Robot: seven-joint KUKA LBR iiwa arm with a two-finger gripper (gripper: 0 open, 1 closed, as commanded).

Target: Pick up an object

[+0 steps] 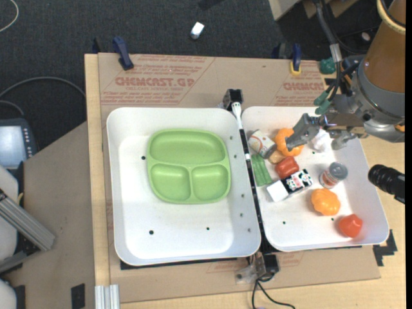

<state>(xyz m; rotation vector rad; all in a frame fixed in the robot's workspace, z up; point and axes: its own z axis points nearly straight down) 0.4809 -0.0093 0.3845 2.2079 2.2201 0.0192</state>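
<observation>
- Reaching in from the right, arm (386, 56) hung over right bin (370, 172), gripper (297, 139) low at its upper-left part.
- Fingers sat at an orange round object (284, 138); couldn't tell if clenched or released, or if obj was actually gripped.
- Nearby in right bin: red block (287, 167), b/w box (290, 184), green strip (260, 170), small grey-capped jar (333, 174), orange fruit (325, 201), red fruit (349, 224).
- Left bin (129, 224) held green divided plate (189, 166), approx centred.
</observation>
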